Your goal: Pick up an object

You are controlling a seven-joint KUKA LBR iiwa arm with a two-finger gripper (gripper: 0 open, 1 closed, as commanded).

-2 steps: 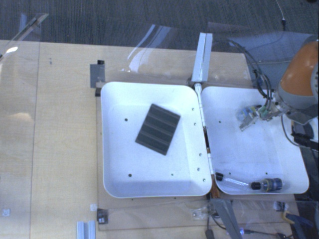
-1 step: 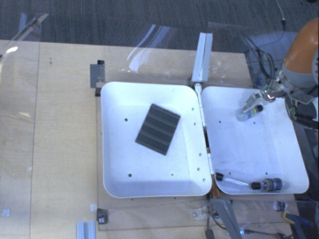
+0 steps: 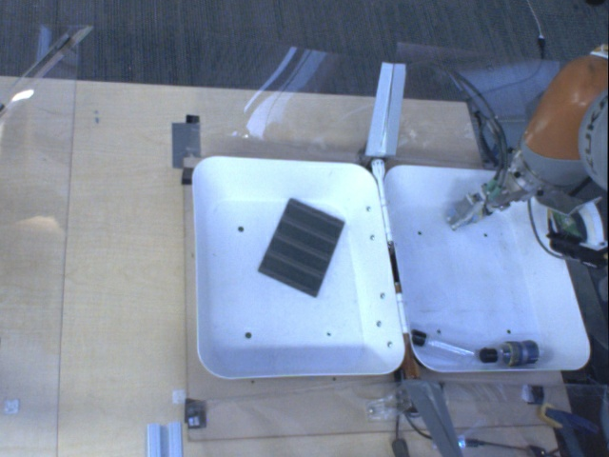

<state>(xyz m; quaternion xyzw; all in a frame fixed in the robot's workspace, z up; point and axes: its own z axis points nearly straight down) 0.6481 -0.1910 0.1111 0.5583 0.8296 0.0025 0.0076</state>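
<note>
The two-finger gripper (image 3: 464, 213), fingers' spread unreadable, hovers far from the flat, dark ribbed rectangular pad (image 3: 302, 247): probably light, stiff; pinch across its narrow edges.

Robotics lab cell: light wooden worktop (image 3: 95, 284) with two shallow white plastic bins (image 3: 214, 284) bracketed down, grey-and-orange industrial arm (image 3: 566, 127), loose cabling, dark grey carpet floor (image 3: 238, 17).

Ribbed pad (image 3: 303, 247) lies in left bin (image 3: 214, 255); syringe (image 3: 481, 352) along right bin's (image 3: 561, 298) near edge; my gripper (image 3: 466, 213) over its far part.
</note>
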